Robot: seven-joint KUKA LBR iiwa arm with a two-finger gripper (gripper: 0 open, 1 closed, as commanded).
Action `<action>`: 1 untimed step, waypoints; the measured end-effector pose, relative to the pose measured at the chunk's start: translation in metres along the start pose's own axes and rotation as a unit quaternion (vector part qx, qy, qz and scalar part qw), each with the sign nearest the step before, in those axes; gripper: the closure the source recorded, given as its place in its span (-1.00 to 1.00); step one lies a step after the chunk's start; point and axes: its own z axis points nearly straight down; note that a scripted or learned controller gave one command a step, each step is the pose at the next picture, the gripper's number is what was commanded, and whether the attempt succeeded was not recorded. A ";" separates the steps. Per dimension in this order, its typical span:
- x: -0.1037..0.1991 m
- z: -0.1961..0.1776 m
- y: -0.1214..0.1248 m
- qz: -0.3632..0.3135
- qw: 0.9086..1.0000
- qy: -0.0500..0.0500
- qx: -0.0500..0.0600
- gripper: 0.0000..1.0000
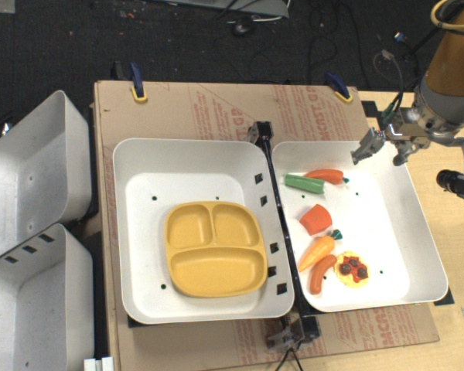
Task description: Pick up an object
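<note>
The right bin [414, 230] holds several toy foods. A green cucumber [303, 182] lies beside an orange-red pepper [327, 175] at its far left. Below them sit a red-orange wedge [316, 219], a carrot [317, 250], a reddish sausage [322, 273] and a small pizza piece [353, 269]. My gripper [383, 153] hangs above the bin's far right corner, open, with nothing between its fingers. It stands up and to the right of the pepper, apart from all the foods.
The left bin [131, 207] holds a yellow divided plate [215, 249]. Two larger white tubs [31, 168] [31, 300] stand off the bench at the left. Blue clamps [138, 86] [339, 87] grip the cardboard's far edge. Cables trail behind the bench.
</note>
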 end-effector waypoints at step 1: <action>0.000 0.050 0.009 -0.002 1.000 0.000 0.000 -1.00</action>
